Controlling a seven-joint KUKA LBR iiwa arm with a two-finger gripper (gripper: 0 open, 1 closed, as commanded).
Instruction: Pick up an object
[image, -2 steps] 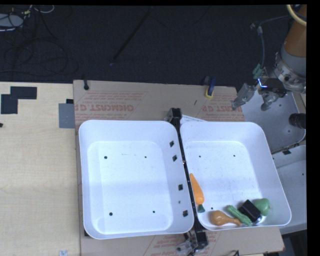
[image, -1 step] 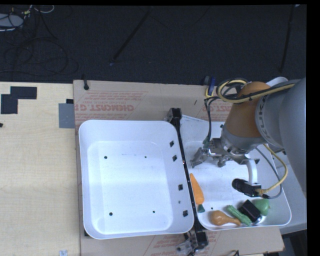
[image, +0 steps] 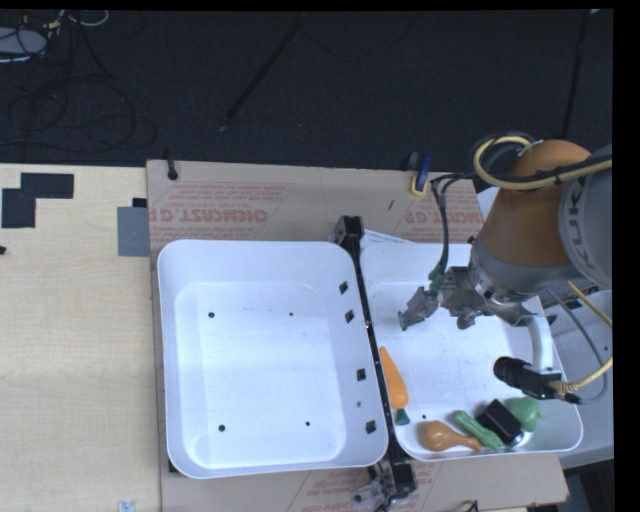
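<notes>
My gripper (image: 438, 308) hangs over the middle of the right bin (image: 440, 375), with two dark fingers spread apart and nothing between them. An orange carrot-shaped toy (image: 393, 378) lies along the bin's left wall, below and left of the gripper. At the bin's front edge sit a tan pear-shaped object (image: 446, 435), a green piece (image: 479, 429), a black block (image: 499, 420) and a round green object (image: 523, 411).
The left bin (image: 260, 360) sits beside the right one, split from it by a black clip strip (image: 366, 345). Both rest on cardboard (image: 280, 205). The arm's orange band and cables (image: 535, 200) loom over the right bin's back right.
</notes>
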